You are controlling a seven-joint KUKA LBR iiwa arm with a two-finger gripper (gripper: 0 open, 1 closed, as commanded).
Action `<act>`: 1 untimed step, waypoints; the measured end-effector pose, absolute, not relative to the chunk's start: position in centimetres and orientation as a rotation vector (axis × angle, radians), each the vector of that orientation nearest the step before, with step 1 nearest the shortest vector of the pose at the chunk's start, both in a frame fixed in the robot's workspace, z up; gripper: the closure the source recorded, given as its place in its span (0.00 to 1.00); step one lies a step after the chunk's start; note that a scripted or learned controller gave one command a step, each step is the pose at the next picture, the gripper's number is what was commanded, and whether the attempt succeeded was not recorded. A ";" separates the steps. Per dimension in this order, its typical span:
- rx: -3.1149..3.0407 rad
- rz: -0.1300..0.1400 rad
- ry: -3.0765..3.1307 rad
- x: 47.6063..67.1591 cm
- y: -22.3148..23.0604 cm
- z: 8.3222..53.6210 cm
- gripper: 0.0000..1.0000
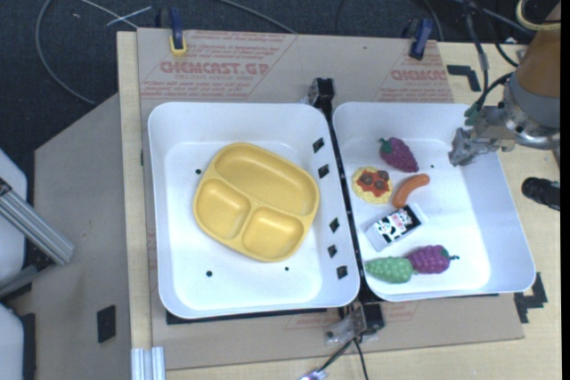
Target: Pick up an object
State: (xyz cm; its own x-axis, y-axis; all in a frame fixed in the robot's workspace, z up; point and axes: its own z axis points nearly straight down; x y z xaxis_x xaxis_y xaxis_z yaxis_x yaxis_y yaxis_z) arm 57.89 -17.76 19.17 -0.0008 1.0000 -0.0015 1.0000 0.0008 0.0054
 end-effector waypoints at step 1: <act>2.218 0.004 2.220 58.0 -17.8 21.1 1.00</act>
